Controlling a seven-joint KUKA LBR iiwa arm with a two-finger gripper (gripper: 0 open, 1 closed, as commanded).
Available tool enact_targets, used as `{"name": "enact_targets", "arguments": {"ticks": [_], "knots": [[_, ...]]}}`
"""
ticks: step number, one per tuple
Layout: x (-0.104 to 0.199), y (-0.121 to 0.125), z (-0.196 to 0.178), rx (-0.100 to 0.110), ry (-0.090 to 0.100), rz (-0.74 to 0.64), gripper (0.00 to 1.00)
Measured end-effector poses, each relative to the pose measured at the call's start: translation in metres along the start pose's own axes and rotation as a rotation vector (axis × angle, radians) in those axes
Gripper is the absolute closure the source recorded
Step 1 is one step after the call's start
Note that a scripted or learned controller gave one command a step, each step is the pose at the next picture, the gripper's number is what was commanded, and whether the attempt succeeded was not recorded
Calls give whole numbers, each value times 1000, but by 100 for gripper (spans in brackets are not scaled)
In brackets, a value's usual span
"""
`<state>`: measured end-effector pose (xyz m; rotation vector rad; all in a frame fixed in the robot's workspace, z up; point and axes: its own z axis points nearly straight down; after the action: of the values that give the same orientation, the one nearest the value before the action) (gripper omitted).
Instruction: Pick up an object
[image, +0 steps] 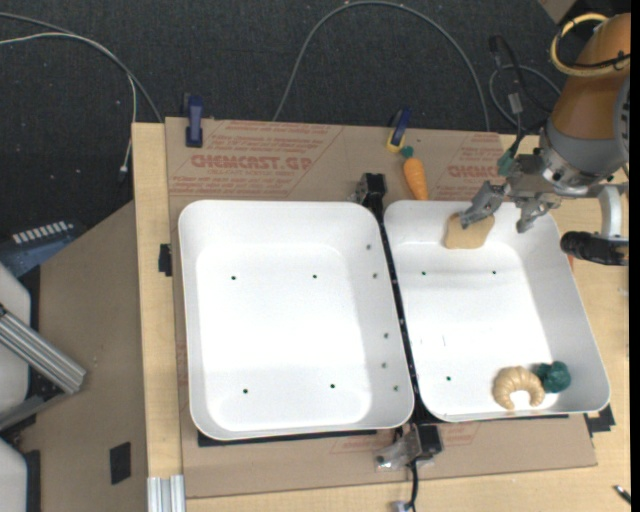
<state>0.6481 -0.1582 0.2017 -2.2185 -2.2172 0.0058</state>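
Gripper (508, 207) open above far rim of right bin (575, 300), one finger touching tan bread piece (467, 235) at that bin's far edge. Croissant (519, 387) and teal object (553, 376) together in near corner. Carrot (415, 178) outside on the board.

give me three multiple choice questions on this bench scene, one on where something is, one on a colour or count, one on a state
1. Where does the croissant lie?
A. left bin, middle
B. right bin, near corner
C. on the cardboard

2. What colour is the carrot-like piece beyond the bins?
A. orange
B. blue
C. white

3. How do the tool's fingers stand?
A. shut tight together
B. spread apart
C. clamped on the croissant

Answers:
1 B: it sits by the right bin rim beside a green piece.
2 A: its body is plainly orange.
3 B: the tool shows two fingers splayed, beside the tan piece.
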Motion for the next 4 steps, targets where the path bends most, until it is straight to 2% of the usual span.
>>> {"name": "enact_targets", "arguments": {"ticks": [1, 2, 3, 4], "knots": [[0, 2, -4, -7, -1, -1, 0], [-9, -2, 52, -2, 0, 0, 0], [-6, -8, 113, -1, 0, -1, 0], [-5, -7, 117, -6, -1, -1, 0]]}}
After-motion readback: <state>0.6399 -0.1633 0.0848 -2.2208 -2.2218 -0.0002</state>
